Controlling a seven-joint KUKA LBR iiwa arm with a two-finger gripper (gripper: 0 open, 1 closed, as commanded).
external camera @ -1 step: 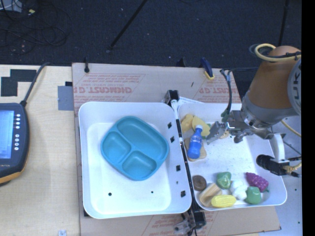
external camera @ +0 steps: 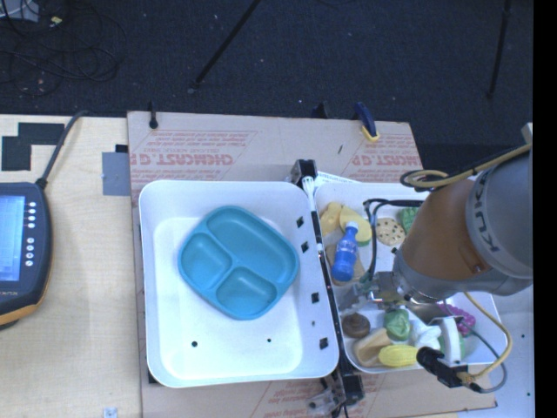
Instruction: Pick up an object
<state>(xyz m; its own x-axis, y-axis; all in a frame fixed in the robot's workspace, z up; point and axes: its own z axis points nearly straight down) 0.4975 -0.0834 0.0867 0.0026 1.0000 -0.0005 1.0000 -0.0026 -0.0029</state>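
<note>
Blue plastic bottle (external camera: 345, 252), small, lying near the left wall of the right bin (external camera: 341, 355), close to the divider. Judged light, rigid and somewhat slippery; best taken across its body rather than the cap. Neighbours: yellow toy pieces (external camera: 334, 219) just beside it, cookie (external camera: 388, 231), brown round item (external camera: 355, 325), green item (external camera: 397, 324), corn cob (external camera: 398, 355). Arm (external camera: 452, 233): reaching in from the right, wrist bent down over the bin's middle. Gripper state: cannot tell. Left bin (external camera: 165, 355): holds a blue sectioned plate (external camera: 237, 261).
</note>
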